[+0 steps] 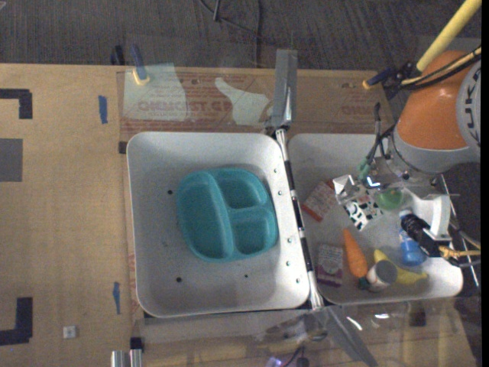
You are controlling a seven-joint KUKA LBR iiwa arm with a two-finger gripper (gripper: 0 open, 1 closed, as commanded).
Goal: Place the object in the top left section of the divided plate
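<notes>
A teal divided plate (227, 214) lies in the left bin (153, 281), with nothing in its sections. My gripper (374, 180) hangs low over the right bin (309, 159), at its upper middle. It is just above a crinkled silver packet (343, 186) and a black-and-white patterned object (362, 212). A green object (390, 199) sits right beside the gripper. I see nothing lifted off the bin floor.
The right bin also holds an orange carrot (354, 252), a red packet (319, 201), a maroon packet (330, 260), a yellow banana (405, 275), a small tan cylinder (377, 277) and a blue object (411, 251). A metal divider (294, 205) separates the bins.
</notes>
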